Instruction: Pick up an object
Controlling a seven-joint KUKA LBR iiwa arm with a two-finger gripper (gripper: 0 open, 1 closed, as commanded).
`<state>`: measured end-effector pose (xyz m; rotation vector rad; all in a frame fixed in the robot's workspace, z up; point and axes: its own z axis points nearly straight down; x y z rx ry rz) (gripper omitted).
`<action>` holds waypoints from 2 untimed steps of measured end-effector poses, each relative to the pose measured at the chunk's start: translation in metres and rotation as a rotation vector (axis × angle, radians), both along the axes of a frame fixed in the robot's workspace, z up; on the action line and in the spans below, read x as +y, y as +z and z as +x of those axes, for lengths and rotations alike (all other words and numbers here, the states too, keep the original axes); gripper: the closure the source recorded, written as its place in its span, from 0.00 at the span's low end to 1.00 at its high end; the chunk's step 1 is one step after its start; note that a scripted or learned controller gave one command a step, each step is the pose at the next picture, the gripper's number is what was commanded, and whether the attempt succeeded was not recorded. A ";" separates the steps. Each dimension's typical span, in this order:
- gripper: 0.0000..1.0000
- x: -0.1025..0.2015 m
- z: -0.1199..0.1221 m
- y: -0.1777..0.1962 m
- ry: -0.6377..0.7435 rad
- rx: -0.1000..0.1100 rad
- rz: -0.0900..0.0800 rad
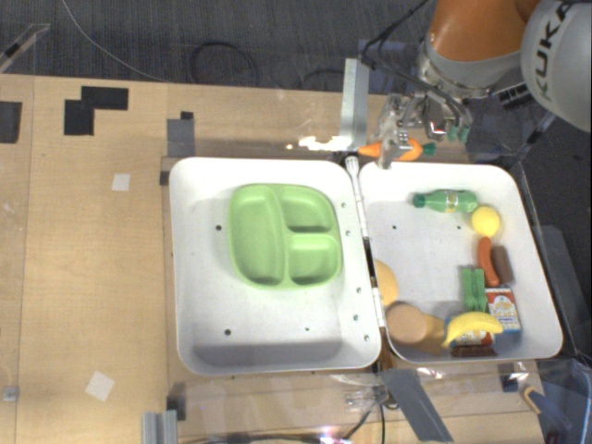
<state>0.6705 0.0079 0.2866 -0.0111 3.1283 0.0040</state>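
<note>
Banana and brown rounds sit lower right in right bin. Gripper at its upper-left rim, seemingly clamped on orange carrot. Step: lifting; next, raise clear without slipping.

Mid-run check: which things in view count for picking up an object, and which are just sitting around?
For the job: gripper, orange piece beside it, green bottle, lemon, banana, sausage.

Lying about: green divided tray, left bin.
</note>
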 end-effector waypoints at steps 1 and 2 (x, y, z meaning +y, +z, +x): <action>1.00 0.001 0.002 0.013 0.002 -0.012 0.001; 1.00 0.066 -0.013 -0.022 -0.109 0.007 0.002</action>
